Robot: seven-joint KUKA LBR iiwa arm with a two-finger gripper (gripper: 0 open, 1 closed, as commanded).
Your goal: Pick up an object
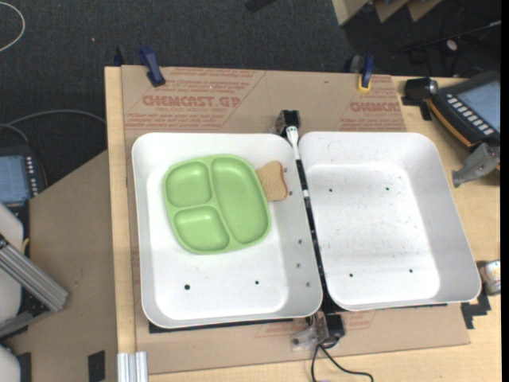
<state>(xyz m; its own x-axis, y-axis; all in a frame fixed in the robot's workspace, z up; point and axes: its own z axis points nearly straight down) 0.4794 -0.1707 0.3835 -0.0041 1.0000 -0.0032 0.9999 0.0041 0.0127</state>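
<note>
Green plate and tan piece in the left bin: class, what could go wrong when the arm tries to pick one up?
1. The green plate is wide, shallow and lies flat; two fingers may find no edge to grip and slip off.
2. The tan piece touches the plate's rim, so a grasp may nudge both or catch the wrong one.
3. It also lies near the left bin's right wall, leaving little finger room.

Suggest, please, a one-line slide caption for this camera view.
Green divided plate and a small tan piece at its edge in the left bin, beside the right bin.
</note>
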